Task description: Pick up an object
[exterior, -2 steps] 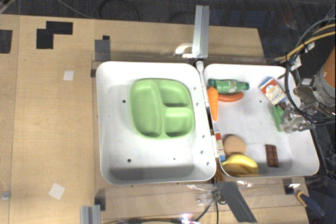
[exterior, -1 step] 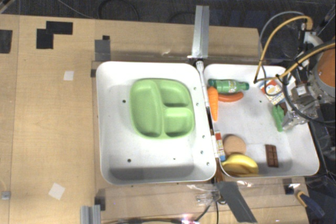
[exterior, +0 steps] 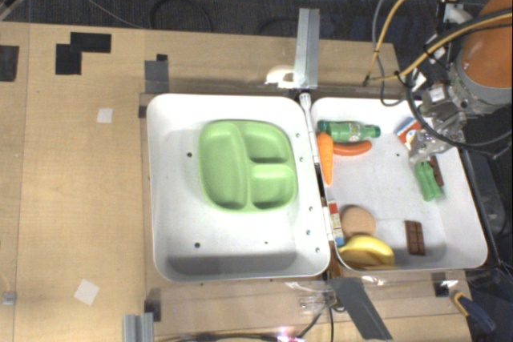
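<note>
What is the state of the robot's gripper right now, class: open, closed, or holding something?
Gripper: cannot be told. It sits low over the right white bin, just above a green stick-shaped object; nothing is visibly held.

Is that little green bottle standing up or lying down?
Lying down. The small green bottle rests on its side in the right-hand white bin, above an orange carrot.

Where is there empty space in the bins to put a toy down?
The right bin has bare floor in its middle, between the carrot, the green stick and the chocolate bar. The left bin is bare around the green tray. Its left edge is crowded, near the banana.
</note>
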`<action>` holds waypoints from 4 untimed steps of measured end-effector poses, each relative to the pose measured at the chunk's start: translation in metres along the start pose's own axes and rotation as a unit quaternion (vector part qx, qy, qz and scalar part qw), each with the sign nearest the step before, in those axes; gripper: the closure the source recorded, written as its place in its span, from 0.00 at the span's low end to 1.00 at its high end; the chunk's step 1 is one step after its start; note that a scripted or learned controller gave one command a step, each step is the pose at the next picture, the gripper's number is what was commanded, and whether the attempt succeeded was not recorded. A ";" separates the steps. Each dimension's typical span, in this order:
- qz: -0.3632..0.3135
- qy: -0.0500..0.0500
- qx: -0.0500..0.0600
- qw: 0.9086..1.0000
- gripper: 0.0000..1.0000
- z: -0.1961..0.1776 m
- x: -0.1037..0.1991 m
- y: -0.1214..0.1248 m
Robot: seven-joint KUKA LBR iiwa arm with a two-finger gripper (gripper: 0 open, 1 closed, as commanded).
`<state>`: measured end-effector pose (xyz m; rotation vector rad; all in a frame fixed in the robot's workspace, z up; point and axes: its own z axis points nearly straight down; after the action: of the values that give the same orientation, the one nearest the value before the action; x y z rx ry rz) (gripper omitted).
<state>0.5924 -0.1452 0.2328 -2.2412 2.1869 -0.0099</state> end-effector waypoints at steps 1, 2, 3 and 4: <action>0.002 -0.001 -0.001 1.000 1.00 -0.017 -0.042 -0.065; 0.042 -0.002 -0.001 0.999 1.00 -0.027 -0.109 -0.080; -0.111 -0.001 -0.003 0.994 1.00 0.044 -0.037 -0.078; -0.208 0.001 -0.001 0.978 1.00 0.007 0.032 -0.059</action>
<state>0.6521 -0.1753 0.2268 -2.6504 1.6759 -0.0131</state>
